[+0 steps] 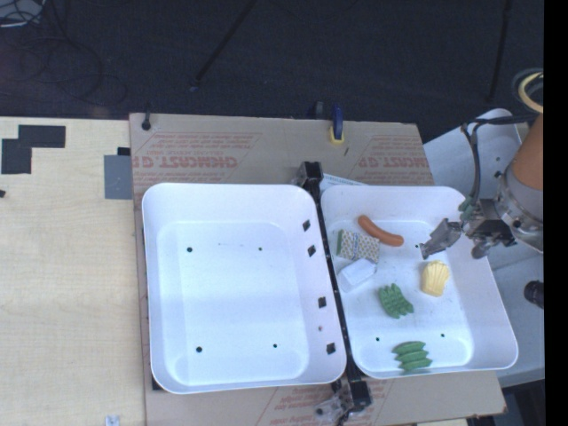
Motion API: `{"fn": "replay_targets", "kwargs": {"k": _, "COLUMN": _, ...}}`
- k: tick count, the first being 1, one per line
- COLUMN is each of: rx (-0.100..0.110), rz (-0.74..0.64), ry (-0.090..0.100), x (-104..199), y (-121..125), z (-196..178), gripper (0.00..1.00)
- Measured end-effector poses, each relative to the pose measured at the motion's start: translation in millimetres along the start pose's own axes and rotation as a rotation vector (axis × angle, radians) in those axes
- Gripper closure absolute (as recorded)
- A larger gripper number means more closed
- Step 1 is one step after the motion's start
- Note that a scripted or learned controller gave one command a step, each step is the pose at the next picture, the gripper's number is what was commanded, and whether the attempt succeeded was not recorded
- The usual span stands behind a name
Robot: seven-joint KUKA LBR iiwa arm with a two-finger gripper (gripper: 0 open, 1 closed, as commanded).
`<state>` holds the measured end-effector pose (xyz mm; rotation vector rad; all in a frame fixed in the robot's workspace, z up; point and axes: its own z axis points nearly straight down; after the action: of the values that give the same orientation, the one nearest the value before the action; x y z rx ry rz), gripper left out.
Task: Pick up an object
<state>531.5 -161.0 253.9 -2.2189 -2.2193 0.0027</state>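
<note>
Gripper [457,238]: hovering above the right bin's right side, reaching in from the right; fingers are standing spread apart, holding nothing.
Yellow corn piece [435,279]: lying in the right bin [497,344], just below the fingers, apart from them.
Orange sausage [381,231]: lying near the bin's upper middle.
Patterned packet [358,246]: sitting just beside the sausage.
Green pods [395,300]: resting mid-bin; second green piece [412,355] lying near the front wall.
Left bin [160,238]: sitting beside the right bin on the surface.
</note>
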Motion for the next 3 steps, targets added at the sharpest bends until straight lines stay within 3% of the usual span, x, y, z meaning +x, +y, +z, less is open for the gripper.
{"fn": "replay_targets", "kwargs": {"k": 1, "rx": 0.007, "rz": 0.002, "ry": 0.003, "x": 31, "y": -59, "z": 30, "gripper": 0.0}}
{"fn": "replay_targets", "kwargs": {"k": 2, "rx": -0.015, "rz": 0.003, "ry": -0.009, "x": -34, "y": -30, "z": -89, "gripper": 0.0}}
{"fn": "replay_targets", "kwargs": {"k": 3, "rx": 0.0, "rz": 0.002, "ry": -0.001, "x": -31, "y": -32, "z": -91, "gripper": 1.0}}
